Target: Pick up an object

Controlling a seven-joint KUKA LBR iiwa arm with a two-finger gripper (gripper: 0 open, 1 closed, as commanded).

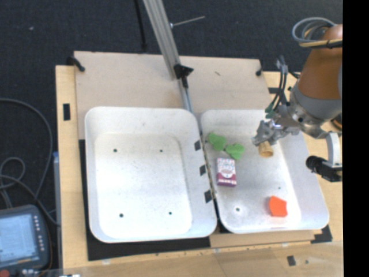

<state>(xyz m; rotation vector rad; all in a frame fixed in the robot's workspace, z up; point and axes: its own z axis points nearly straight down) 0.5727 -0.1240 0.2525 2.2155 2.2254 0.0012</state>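
2 white bins on the counter [132,79], side by side: left bin [104,128], right bin [302,209]. All loose things are in the right bin, 5 in total: 2 green pieces, 1 purple-and-white box, 1 orange block, 1 tan cork-like piece.

Green pieces [217,141] and [234,151] lie just beside each other near the bin's upper left. Box [226,172] is right below them, close to the wall shared w/ the left bin; long axis runs roughly top-to-bottom in the view, barely tilted. Orange block [278,206] sits apart, toward the lower right corner. Tan piece [265,149] is upper-middle, directly under the gripper [264,136], touching or nearly so.

Arm comes in from the right, gripper over the right bin's upper part. Fingers: can't tell if open or closed, too small and blurred. Can't tell if the tan piece is gripped.
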